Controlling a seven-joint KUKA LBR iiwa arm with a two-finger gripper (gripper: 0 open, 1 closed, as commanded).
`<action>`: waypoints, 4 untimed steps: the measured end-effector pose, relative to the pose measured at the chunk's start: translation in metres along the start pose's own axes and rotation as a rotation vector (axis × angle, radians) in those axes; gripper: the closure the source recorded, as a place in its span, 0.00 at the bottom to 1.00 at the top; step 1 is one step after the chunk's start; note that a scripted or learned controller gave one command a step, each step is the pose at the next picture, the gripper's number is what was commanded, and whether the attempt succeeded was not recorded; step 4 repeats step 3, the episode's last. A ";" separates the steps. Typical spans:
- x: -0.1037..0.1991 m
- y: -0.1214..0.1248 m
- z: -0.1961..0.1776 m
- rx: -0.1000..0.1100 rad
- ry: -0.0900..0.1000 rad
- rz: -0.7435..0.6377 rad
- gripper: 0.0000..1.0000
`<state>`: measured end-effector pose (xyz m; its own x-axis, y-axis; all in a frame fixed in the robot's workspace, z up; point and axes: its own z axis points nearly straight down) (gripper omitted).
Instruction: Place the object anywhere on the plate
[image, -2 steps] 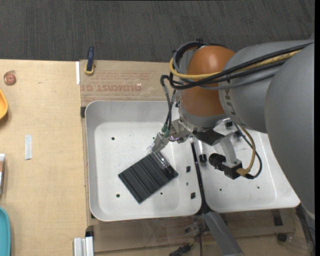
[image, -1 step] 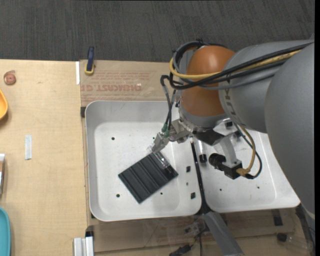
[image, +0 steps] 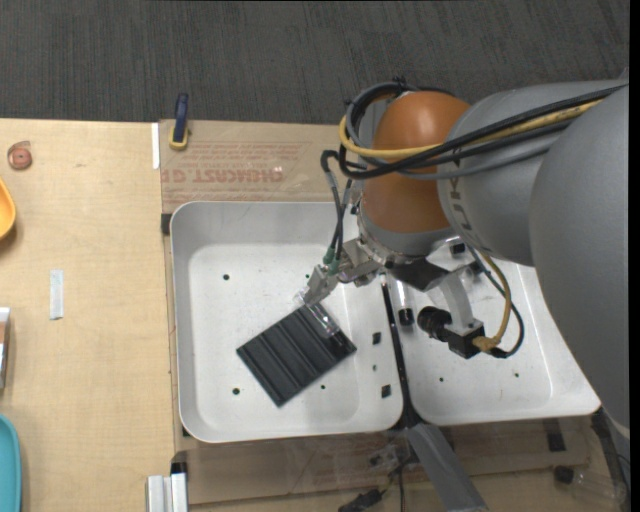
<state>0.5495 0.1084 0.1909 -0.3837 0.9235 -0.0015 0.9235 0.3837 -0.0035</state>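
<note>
Pincer (image: 322, 305) touching black ribbed plate (image: 294, 354) in left bin (image: 200, 300).

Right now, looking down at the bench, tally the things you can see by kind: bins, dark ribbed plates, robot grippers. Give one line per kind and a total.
White bins: 2, the left bin and the right bin
Black ribbed plate: 1, lying in the left bin
Gripper: 1, at the plate's upper edge
Total: 4
</note>
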 end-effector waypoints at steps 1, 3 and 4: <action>0.000 0.000 0.000 0.000 0.000 0.000 0.00; 0.000 0.000 0.000 0.000 0.000 0.000 0.00; 0.000 0.000 0.000 0.000 0.000 0.000 0.00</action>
